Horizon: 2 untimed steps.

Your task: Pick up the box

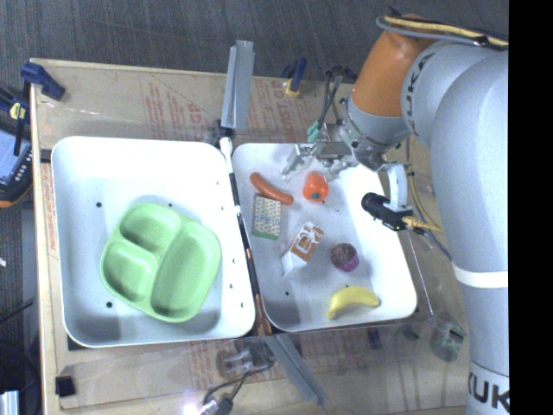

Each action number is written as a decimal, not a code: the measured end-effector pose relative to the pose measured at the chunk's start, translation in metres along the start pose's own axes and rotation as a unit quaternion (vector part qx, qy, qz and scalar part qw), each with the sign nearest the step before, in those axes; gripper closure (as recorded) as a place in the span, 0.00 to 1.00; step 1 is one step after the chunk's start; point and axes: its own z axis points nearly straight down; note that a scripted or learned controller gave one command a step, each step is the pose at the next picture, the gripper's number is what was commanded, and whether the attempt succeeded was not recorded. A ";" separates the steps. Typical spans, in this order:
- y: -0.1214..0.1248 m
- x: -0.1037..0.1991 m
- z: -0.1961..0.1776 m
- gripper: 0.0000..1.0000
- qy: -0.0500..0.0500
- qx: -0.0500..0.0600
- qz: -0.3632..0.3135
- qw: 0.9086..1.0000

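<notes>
The jaws of the gripper (315,156) sit wide apart with nothing between them, at the far end of the right bin (393,266). The box (268,217) lies flat below them, just past the hot dog (271,188), near the carton (302,245).

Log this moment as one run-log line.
gripper: above right bin far end | box: lying in bin, untouched | nearest: orange pepper | grasp: none

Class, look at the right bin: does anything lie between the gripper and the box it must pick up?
Yes. The gripper hangs at the bin's far end, and the sausage lies between it and the box. The orange pepper sits just off that line.
</notes>
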 end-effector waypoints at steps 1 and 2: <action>-0.044 0.040 0.092 0.00 0.000 -0.001 0.097 0.995; -0.044 0.040 0.083 1.00 -0.001 0.000 0.097 0.995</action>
